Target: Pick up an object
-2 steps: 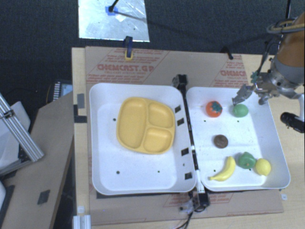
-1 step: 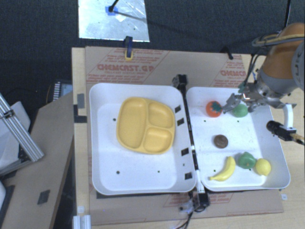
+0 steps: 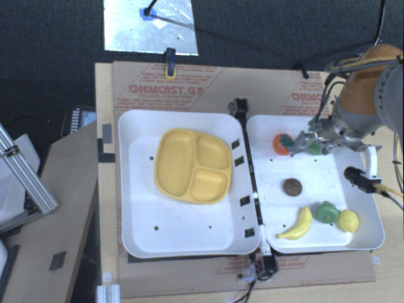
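Status for you: end effector (image 3: 302, 145) low in the right bin (image 3: 315, 242), beside the orange object (image 3: 280, 144); finger state indiscernible; nothing lifted, pickup pending.

We count two white bins (image 3: 136, 188) side by side. In the left sits one yellow divided plate (image 3: 192, 165). In the right: one banana (image 3: 298, 225), one lemon (image 3: 348, 220), one green item (image 3: 326, 211), one brown round piece (image 3: 291, 186), one orange item (image 3: 280, 144).
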Available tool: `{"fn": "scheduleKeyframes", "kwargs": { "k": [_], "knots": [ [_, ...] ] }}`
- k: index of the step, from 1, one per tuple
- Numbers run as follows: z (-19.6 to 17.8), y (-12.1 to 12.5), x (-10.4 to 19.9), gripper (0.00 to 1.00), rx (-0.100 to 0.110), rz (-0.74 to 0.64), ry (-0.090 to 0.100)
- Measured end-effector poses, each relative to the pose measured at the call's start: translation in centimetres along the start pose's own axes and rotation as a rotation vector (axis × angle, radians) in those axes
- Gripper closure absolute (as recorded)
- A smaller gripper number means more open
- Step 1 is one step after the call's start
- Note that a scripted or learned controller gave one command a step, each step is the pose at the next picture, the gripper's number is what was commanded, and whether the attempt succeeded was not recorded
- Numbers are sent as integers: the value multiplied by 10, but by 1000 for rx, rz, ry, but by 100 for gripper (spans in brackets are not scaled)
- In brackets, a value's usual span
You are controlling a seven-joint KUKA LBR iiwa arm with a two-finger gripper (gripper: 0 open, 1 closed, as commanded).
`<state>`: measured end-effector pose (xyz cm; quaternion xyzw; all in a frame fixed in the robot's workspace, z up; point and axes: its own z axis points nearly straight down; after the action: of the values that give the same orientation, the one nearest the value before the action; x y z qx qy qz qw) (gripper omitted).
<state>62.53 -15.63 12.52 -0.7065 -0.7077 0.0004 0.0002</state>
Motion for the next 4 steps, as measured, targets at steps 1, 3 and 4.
{"fn": "scheduleKeyframes", "kwargs": {
  "k": [1, 3, 4],
  "knots": [
    [43, 0, 1, 0, 1, 0, 0],
    [-34, 6, 6, 100, -9, -4, -1],
    [-99, 9, 10, 100, -10, -5, -2]
  ]
}}
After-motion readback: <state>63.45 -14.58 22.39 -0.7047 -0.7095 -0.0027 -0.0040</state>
